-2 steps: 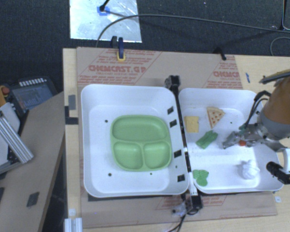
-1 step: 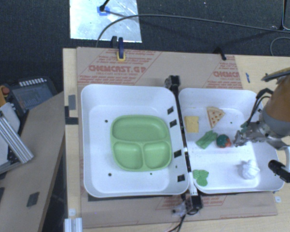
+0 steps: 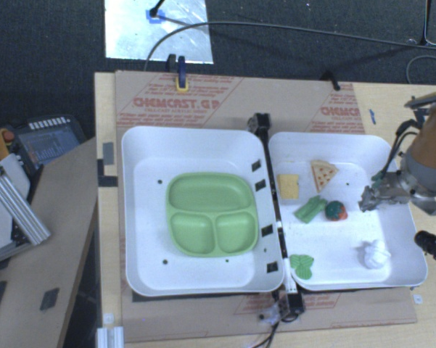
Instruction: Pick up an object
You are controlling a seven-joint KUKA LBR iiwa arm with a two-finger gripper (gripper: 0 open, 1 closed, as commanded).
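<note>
We see our gripper (image 3: 368,199) at the right bin's (image 3: 348,270) right side, grasping nothing; we cannot tell its spread. The red-green ball (image 3: 336,210) lies just left.

- The arm (image 3: 429,145) reaches in from the right side of the camera view, showing grey casing and an orange band above the wrist.
- Its wrist is bent down and to the left, so the tool end points leftward at a slant.
- The gripper (image 3: 365,200) sits at the end of a dark, metallic head, low in the frame relative to the orange band.
- The fingertips are small and dark here; whether they are spread or closed cannot be made out.
</note>
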